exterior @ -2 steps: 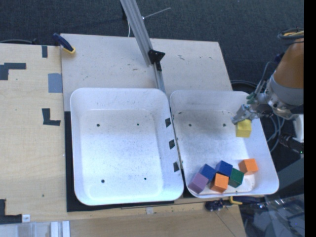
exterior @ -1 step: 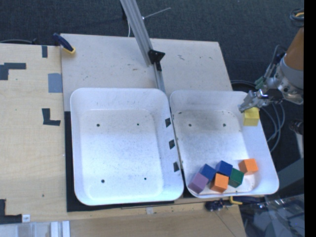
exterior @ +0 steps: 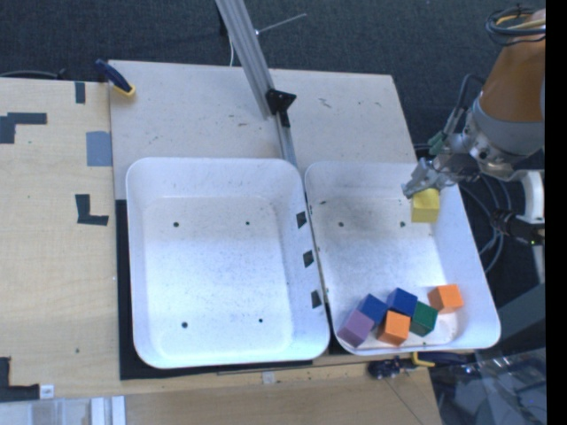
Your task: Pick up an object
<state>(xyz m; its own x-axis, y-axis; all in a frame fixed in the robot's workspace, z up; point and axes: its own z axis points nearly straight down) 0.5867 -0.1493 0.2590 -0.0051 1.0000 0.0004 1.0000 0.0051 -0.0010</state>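
A small yellow block (exterior: 425, 206) sits gripped beneath the tool (exterior: 423, 184).

yellow block (exterior: 426, 206): a small cube at the far right side of the right bin (exterior: 372, 255), just under the gripper (exterior: 422, 184); whether it rests on the bin or hangs lifted cannot be told
purple block (exterior: 357, 328): nearest the bin's front edge, leftmost of the cluster
blue blocks (exterior: 372, 307): two, side by side, at the back of the cluster, one touching the purple block
orange blocks (exterior: 395, 327): one in the middle of the cluster at the front, a second (exterior: 446, 297) at the right end, slightly apart
green block (exterior: 423, 319): between the two orange blocks, tilted
cluster: six blocks packed in the near right corner of the right bin, well apart from the yellow block
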